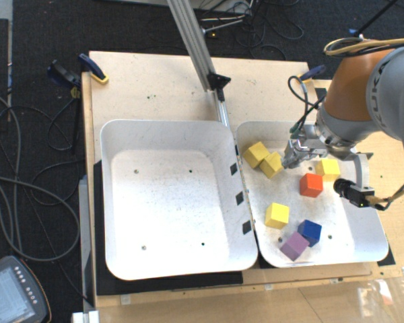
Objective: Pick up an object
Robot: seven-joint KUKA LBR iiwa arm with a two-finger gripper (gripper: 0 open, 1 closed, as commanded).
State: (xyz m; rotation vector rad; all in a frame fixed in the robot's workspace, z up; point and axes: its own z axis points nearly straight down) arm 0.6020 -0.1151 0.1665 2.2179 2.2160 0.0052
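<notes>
- Camera view: the end effector (295, 155) hangs low over the far part of the right bin (363, 247), at the end of the grey arm (363, 93) with its orange band, which comes in from the right.
- How wide the end effector stands I cannot tell; the wrist body covers it from above.
- Just to its left lie two yellow blocks touching each other: the far yellow block (256, 153) and the tilted yellow block (271, 165), the latter right against the end effector's tip, though whether it is gripped cannot be seen.
- Just to its right, partly under the wrist hardware, sits another yellow block (328, 169).
- Nearer the camera and a little right of the end effector rests an orange block (311, 185), just beside that yellow block.
- Further toward the camera lies a lone yellow block (277, 215), apart from the others.
- Nearest the camera from the end effector, a blue block (310, 231) and a purple block (295, 245) sit touching, close to the right bin's near rim.
- Well to the left of the end effector lies the left bin (114, 180), its edge meeting the right bin's.
- Both bins rest on the pale bench (155, 86); beyond the end effector to the far left, a slanted metal pole (192, 36) crosses the bench, and a blue and yellow clamp (91, 69) grips its far left corner.
</notes>
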